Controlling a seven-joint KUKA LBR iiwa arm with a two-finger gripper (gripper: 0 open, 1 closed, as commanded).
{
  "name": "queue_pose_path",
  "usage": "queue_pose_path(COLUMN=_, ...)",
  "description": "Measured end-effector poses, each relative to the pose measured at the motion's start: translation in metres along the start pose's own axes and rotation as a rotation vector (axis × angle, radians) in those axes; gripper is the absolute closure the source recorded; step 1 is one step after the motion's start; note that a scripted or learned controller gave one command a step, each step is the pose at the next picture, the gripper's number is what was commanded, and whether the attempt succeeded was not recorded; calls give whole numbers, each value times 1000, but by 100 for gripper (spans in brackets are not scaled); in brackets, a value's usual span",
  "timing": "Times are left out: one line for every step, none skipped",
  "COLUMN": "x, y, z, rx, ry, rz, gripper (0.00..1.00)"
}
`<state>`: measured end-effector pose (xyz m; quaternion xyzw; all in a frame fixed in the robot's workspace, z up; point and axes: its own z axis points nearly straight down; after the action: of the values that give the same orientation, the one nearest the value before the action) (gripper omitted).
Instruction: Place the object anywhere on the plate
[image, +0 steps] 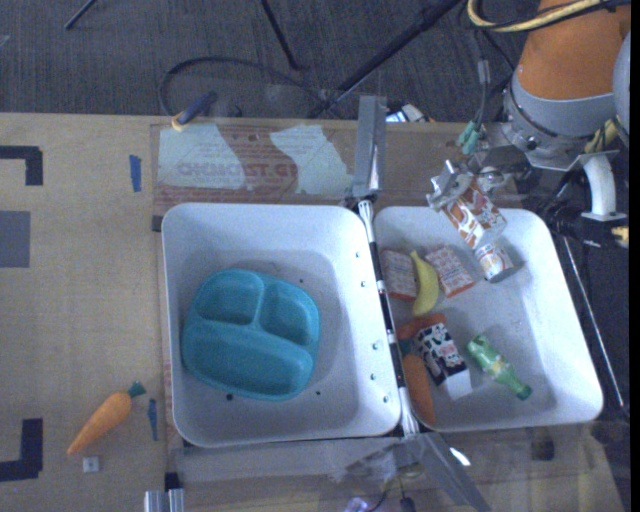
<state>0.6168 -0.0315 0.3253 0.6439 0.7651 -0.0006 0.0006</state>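
On the near left part of the bench (60, 330), outside the bins, a toy carrot (100, 421) lies at a slant with its green top pointing up and to the right. Just beside it stands the left bin (180, 230), and inside this bin rests the blue plate (252, 333), which has three compartments; nothing lies on it.

At the near side of the right bin (570, 330), an orange piece (420, 388) lies along the wall between the two bins. Next to it is a small carton with a black and white cow pattern (441, 354), and to the right of that a green bottle (497, 366) lies on its side. A little farther, a yellow banana (427, 283) lies between two flat packets, one reddish-brown (398, 273) and one red and white (452, 268), and touches both.

At the far side of the right bin, the gripper (455, 190) comes down from the grey arm with its orange band (575, 45). Between its fingers it grasps the upper end of a red and white pouch with a grey cap (478, 228), which hangs at a tilt, the cap end down toward the right. This pouch is over the far part of the right bin, well apart from the plate.

Behind the left bin, a flat brown cardboard sheet (255, 165) lies on the bench.
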Motion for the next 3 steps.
queue_pose_path(x=63, y=-48, z=94, rx=-1, ry=2, rz=-337, gripper=100)
queue_pose_path(x=127, y=-55, z=141, rx=0, ry=3, rz=-444, gripper=100)
queue_pose_path(x=167, y=-20, z=182, rx=-2, ry=2, rz=-479, gripper=100)
